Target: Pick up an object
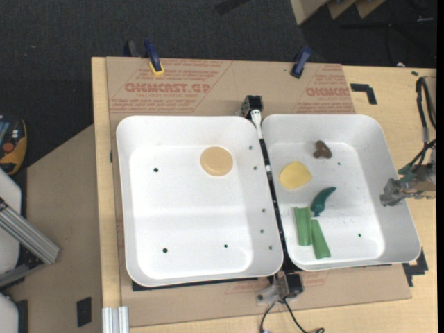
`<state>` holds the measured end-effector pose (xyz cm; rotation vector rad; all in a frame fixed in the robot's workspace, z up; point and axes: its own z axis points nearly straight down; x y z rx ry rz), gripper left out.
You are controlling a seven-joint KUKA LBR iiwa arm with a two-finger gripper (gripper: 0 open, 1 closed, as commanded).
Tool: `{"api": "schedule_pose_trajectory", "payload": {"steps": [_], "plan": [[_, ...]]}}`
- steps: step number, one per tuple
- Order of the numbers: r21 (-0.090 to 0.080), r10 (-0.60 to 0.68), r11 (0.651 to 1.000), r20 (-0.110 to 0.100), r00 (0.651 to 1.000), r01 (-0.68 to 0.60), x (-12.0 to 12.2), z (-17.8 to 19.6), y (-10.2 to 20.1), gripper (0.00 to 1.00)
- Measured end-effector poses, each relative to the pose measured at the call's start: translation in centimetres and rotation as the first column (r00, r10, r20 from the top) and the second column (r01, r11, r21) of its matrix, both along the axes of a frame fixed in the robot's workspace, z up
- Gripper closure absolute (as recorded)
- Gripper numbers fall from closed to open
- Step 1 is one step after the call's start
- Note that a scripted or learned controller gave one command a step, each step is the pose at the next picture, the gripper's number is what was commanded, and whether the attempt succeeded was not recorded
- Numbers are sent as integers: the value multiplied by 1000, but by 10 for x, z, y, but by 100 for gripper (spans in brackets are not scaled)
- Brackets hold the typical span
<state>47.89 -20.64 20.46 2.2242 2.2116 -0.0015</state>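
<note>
Lab test bench: protective-papered board (229, 82) held by clamps (154, 60), cabling (284, 311) routed left of the claw (397, 191)

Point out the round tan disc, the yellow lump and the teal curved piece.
round tan disc (217, 161), camera view, centre of its top face
yellow lump (295, 175), camera view, middle of its top
teal curved piece (321, 202), camera view, its wider body

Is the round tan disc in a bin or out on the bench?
In. The tan disc lies flat on the floor of the left bin, near its far side.
</note>
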Motion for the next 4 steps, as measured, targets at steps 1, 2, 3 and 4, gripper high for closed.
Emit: {"api": "schedule_pose_trajectory", "payload": {"steps": [1, 2, 3, 4], "plan": [[-4, 7, 1000, 13, 1000, -7, 1, 194, -7, 100], [9, 7, 1000, -13, 1000, -7, 0, 60, 28, 100], [5, 14, 1000, 2, 1000, -14, 1, 101, 133, 100], [6, 4, 1000, -11, 1000, -4, -1, 8, 117, 100]]}}
